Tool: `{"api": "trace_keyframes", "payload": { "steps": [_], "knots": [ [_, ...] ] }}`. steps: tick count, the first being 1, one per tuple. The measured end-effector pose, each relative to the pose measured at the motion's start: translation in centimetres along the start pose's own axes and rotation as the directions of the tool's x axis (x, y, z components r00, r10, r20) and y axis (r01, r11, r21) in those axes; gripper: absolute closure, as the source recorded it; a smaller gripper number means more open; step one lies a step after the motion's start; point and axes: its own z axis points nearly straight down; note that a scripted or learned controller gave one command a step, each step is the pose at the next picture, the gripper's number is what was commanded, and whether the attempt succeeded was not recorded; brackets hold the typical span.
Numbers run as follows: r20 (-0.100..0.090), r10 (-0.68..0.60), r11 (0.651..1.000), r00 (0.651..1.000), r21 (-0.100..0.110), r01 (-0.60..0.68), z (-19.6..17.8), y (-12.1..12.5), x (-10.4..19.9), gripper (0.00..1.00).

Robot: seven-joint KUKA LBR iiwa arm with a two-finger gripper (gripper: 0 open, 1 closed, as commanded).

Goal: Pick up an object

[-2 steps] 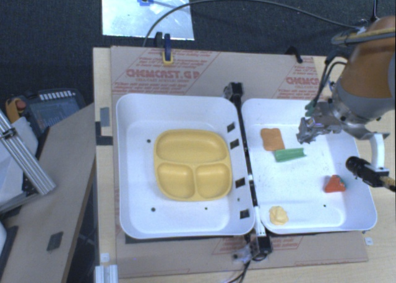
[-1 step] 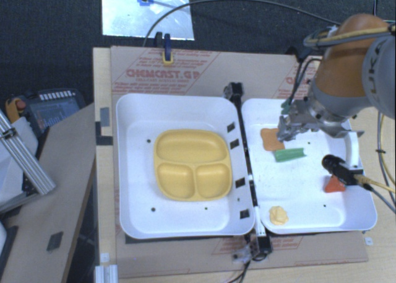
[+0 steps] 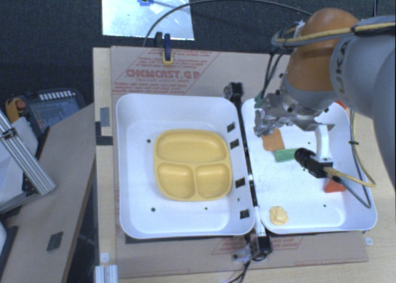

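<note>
From my seat I see the arm point(image 3: 346, 59) reaching in from the right and bending down over the right bin point(image 3: 309, 207). The gripper point(image 3: 267, 124) hangs low over the far part of that bin, close to its left wall. I cannot make out how wide the jaws stand, and I cannot tell whether anything is caught in them.

There are four small things in the right bin. A flat orange piece point(image 3: 273, 142) lies on the floor just under the gripper, on its near side, and the gripper covers its far end. I cannot tell whether the two touch. A green block point(image 3: 284, 154) lies just beside the orange piece, toward the middle of the bin and turned a little askew. A red piece point(image 3: 335, 186) lies near the right wall, well apart from those two. A pale yellow lump point(image 3: 278, 215) sits in the near left corner, close to the near wall.

The left bin point(image 3: 136, 152) holds a yellow tray point(image 3: 190, 164) with three compartments, one long and two smaller. The tray lies flat in the middle of the floor, clear of all four walls.

Both bins rest side by side on a brown cardboard sheet point(image 3: 204, 68) with red print along its far edge.
</note>
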Motion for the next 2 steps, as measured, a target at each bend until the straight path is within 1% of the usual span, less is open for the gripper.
{"api": "trace_keyframes", "payload": {
  "steps": [1, 2],
  "knots": [
    [-0.001, 0.001, 1.000, 1.000, -0.002, -0.001, -0.4, 2.6, 4.4, 1.00],
    [0.000, 0.000, 1.000, 1.000, -0.001, 0.000, 0.6, 4.4, 9.5, 1.00]
  ]
}}
